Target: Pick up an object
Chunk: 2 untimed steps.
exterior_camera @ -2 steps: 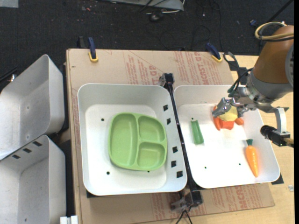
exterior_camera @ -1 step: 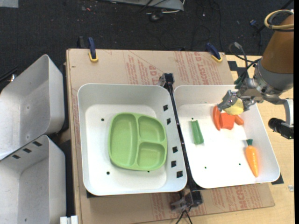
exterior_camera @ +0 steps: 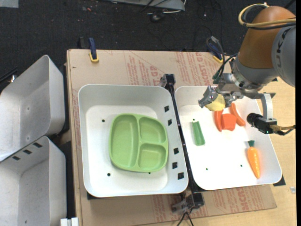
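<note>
Gripper over the far end of the right bin, among the toy foods.

The grey two-finger gripper [exterior_camera: 212,99] hangs over a pale yellow object [exterior_camera: 217,105] that lies just under its tips, touching an orange block [exterior_camera: 225,121]. A green stick [exterior_camera: 198,133] lies nearer, its long axis front to back. Whether the pincer is wide or closed, I cannot tell.

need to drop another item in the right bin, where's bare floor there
Free: the right bin's near floor between the green stick and the carrot. Crowded: the far end, where the gripper hangs over the yellow and orange pieces.
</note>
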Motion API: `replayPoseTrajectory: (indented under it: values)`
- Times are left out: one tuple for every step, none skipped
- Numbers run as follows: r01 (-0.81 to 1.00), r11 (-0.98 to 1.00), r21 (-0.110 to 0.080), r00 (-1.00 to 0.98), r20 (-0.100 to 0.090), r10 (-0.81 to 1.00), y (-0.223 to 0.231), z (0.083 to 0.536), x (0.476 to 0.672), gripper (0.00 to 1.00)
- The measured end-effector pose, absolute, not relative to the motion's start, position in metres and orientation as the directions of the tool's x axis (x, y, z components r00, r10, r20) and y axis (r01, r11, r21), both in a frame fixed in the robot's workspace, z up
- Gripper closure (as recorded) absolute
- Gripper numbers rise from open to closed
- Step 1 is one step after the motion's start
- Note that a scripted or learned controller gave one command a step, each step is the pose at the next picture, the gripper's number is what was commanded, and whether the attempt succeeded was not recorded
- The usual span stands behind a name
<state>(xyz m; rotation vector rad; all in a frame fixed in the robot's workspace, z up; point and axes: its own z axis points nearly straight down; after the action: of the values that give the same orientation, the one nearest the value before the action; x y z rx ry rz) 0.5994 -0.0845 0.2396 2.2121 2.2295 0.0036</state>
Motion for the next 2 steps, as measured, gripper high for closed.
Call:
replayPoseTrajectory:
  values:
    - [1.000, 0.008, 0.002, -0.008, 0.001, 1.000, -0.035, 0.247, 0.608, 1.00]
    - [1.000, 0.007, 0.003, -0.007, 0.002, 1.000, 0.021, 0.250, 0.627, 1.00]
